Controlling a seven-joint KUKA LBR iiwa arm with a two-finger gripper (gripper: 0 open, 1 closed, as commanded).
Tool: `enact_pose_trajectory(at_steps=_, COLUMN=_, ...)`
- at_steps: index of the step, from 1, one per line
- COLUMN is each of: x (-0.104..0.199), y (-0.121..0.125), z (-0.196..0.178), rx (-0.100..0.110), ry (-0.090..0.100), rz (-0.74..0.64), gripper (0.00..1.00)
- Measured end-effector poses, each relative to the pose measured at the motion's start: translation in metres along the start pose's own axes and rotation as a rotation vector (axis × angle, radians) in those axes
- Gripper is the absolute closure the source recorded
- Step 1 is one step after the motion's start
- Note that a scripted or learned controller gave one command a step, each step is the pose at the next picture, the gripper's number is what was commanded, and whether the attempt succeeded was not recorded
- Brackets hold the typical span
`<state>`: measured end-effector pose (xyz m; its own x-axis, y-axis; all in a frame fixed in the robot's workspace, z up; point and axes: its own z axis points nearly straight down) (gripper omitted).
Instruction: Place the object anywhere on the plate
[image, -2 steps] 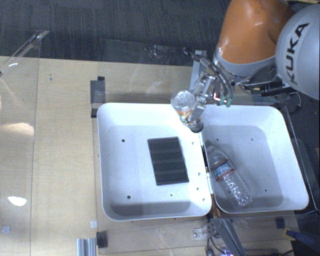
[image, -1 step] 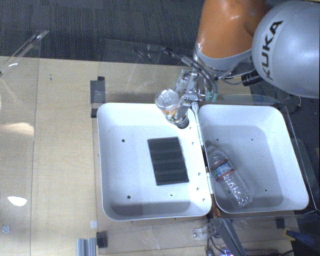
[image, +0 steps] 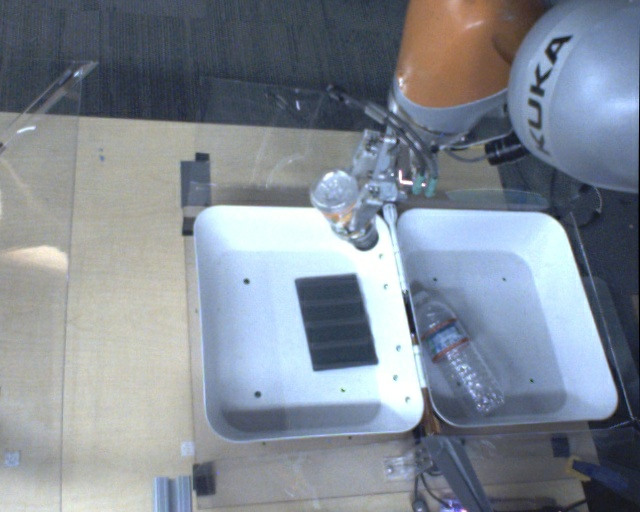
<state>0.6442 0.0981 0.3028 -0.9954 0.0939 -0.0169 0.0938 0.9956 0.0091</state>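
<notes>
A dark ribbed rectangular plate (image: 336, 321) lies flat in the middle of the left bin (image: 203, 300). My gripper (image: 356, 222) hangs over the far right corner of that bin, close to the wall shared by both bins. It is shut on a small clear round object (image: 334, 193) with an orange tint, which sticks out to the left of the fingers. The object is up off the bin floor, beyond the plate's far right corner and apart from it.
The right bin (image: 592, 300) holds a clear plastic bottle (image: 458, 352) lying on its side near the dividing wall. The arm's orange band and grey body (image: 560, 70) fill the top right. Wooden bench lies to the left of the bins.
</notes>
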Motion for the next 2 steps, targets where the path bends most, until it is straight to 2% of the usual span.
enact_pose_trajectory(at_steps=2, x=-0.003, y=0.004, z=-0.024, rx=-0.010, ry=-0.015, rz=0.002, gripper=1.00)
